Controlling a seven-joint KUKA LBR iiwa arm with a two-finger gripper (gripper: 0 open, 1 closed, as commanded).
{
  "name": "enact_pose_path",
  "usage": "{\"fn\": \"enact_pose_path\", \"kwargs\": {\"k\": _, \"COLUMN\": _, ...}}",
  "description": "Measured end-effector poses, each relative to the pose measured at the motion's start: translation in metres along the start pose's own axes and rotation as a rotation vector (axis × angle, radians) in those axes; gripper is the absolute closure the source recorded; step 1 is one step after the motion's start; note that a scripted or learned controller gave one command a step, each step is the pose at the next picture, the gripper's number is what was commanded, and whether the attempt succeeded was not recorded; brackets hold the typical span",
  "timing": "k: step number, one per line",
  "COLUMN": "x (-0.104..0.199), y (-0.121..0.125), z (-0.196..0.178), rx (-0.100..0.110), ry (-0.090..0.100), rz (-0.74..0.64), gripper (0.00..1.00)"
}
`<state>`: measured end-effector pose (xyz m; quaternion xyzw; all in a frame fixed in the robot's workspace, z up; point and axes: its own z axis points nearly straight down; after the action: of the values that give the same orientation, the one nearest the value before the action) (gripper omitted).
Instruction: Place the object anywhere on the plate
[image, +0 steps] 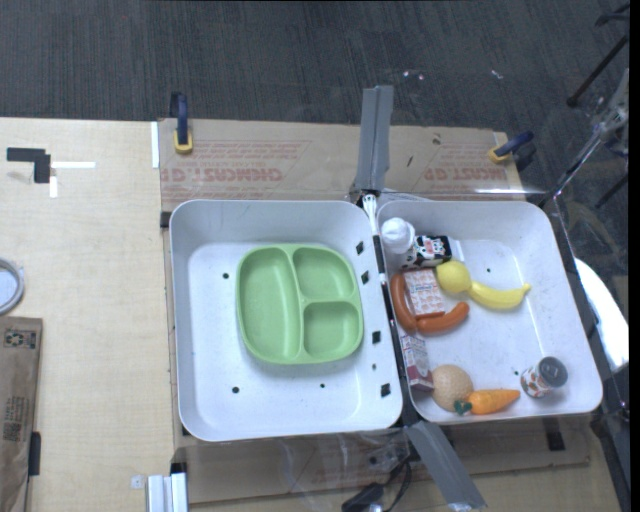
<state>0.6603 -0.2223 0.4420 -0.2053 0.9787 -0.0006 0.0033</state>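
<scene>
Green plate (299, 303) mid-bin, toys (447, 290) right

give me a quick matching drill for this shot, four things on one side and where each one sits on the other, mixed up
Things:
1. green plate
2. banana
3. carrot
4. small can

Places:
A. near edge of the right bin, beside a tan round item
B. middle of the left bin
C. near right corner of the right bin
D. middle of the right bin, next to a lemon

Pairs: 1-B, 2-D, 3-A, 4-C
</scene>
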Motion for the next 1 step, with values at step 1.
{"fn": "enact_pose_path", "kwargs": {"k": 1, "x": -0.0444, "y": 0.1242, "z": 0.1251, "rx": -0.004, "ry": 0.003, "rz": -0.116, "gripper": 1.0}}
